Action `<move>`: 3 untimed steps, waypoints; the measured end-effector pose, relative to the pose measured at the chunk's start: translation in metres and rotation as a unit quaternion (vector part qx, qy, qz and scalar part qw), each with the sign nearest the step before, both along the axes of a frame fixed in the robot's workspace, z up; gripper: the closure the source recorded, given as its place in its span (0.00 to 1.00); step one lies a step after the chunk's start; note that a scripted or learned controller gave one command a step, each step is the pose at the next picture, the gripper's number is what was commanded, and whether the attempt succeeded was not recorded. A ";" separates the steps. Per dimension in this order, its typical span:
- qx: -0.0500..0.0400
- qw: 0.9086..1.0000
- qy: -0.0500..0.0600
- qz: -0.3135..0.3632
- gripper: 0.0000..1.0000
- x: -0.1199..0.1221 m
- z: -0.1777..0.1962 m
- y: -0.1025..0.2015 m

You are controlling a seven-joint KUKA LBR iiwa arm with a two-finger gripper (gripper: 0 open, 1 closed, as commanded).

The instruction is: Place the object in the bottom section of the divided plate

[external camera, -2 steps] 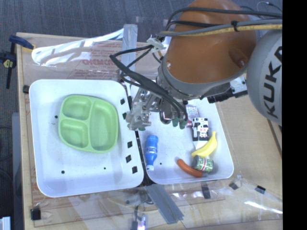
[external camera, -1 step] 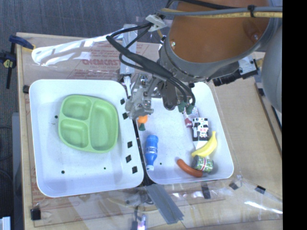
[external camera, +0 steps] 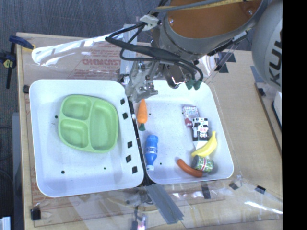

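- Bench (external camera: 249, 104), two white bins side by side: left bin (external camera: 48, 176), right bin (external camera: 168, 174).
- Nearest, right bin's near right corner: hot dog (external camera: 188, 168) lying flat, touching a green can (external camera: 203, 165).
- Banana (external camera: 206, 145) just above the can, curved, leaning at the right wall.
- Blue bottle (external camera: 151, 150) lies near the divider side of the right bin, white cap toward the near edge.
- Two small packets mid-right: black-white one (external camera: 200, 127), a red-grey one (external camera: 190, 112) just behind it.
- Green divided plate (external camera: 88, 122) sits mid left bin, three sections, nothing in them.
- Carrot (external camera: 142, 112) hangs upright at the right bin's left edge, green end down, orange top between the fingers.
- Gripper (external camera: 139, 94) just above the carrot, closed on its top, over the far end of the seam between bins.
- Arm (external camera: 211, 18) with orange band fills the far right, cables looping around the wrist.
- Clear plastic sheet (external camera: 72, 51) lies behind the left bin.
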State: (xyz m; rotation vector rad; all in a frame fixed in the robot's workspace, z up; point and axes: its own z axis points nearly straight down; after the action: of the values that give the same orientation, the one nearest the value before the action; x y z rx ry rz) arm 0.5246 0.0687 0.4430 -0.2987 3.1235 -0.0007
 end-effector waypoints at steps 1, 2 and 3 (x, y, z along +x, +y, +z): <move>0.000 1.000 0.000 0.000 1.00 0.055 0.000 -0.012; -0.001 0.991 -0.001 0.130 1.00 0.101 0.001 -0.028; -0.002 0.871 -0.001 0.490 1.00 0.117 0.001 -0.025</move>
State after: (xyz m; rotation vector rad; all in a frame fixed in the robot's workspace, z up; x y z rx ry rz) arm 0.6421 0.0437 0.4440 -1.7917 2.5748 -0.0035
